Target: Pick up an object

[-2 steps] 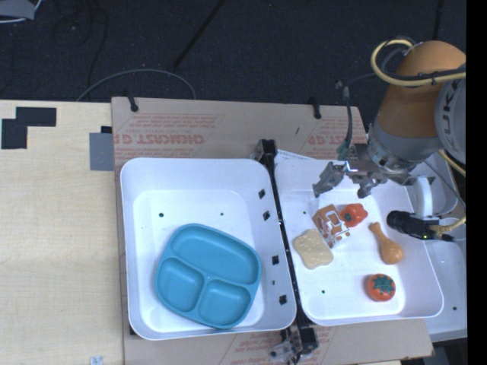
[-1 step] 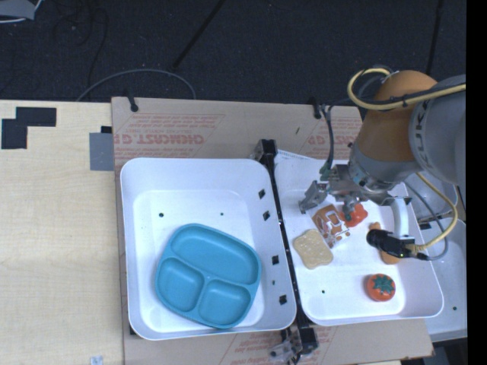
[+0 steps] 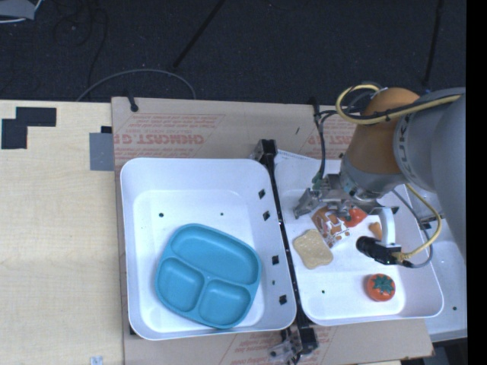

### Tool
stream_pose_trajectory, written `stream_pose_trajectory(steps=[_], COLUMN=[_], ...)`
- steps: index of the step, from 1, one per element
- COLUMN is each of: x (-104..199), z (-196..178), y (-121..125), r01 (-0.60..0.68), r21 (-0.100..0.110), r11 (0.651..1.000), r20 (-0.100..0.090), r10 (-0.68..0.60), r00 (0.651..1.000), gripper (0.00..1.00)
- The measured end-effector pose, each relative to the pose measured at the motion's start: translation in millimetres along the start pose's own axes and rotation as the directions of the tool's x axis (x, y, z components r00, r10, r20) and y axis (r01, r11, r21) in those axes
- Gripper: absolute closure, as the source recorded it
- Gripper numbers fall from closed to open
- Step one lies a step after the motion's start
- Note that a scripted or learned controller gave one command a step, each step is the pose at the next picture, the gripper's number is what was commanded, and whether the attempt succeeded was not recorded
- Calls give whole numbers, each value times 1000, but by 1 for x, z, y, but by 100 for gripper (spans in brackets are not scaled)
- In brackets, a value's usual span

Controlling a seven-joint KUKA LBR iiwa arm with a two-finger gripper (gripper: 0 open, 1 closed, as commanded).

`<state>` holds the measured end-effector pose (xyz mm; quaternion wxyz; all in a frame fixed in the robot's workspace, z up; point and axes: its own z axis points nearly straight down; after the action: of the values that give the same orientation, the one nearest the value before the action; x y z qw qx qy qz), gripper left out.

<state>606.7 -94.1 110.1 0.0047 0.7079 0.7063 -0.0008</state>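
Observation:
My gripper [image 3: 323, 201] is down in the right bin [image 3: 426, 303], near its upper left part. Just below it lies a small packet [image 3: 332, 223] patterned in orange, red and white, close to or touching the gripper's tip. A tan, bread-like slice [image 3: 313, 249] lies flat a little lower left of the packet. A red-orange ball with a green top [image 3: 380, 287] rests near the bin's lower right. A small orange piece [image 3: 375, 229] peeks out beside the wrist bracket. Nothing visibly sits in the gripper's grasp.
The left bin [image 3: 141, 204] holds a blue divided plate [image 3: 207, 275] in its lower half. A black divider [image 3: 278, 226] runs between the bins. The grey arm with its orange band [image 3: 380, 139] reaches in over the right bin's upper right.

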Motion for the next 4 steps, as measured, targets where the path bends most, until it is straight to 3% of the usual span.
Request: stream_pose_trajectory(steps=[1,2,4], x=[-1,-9,-12], z=[-16,-68,-161], y=[3,13,30], r01=[-4,-2,3], r21=[-11,3,3], r11=[1000,1000,1000], r20=[1,-7,-7], r10=[4,2,-3], r00=[1000,1000,1000], gripper=[100,100,100])
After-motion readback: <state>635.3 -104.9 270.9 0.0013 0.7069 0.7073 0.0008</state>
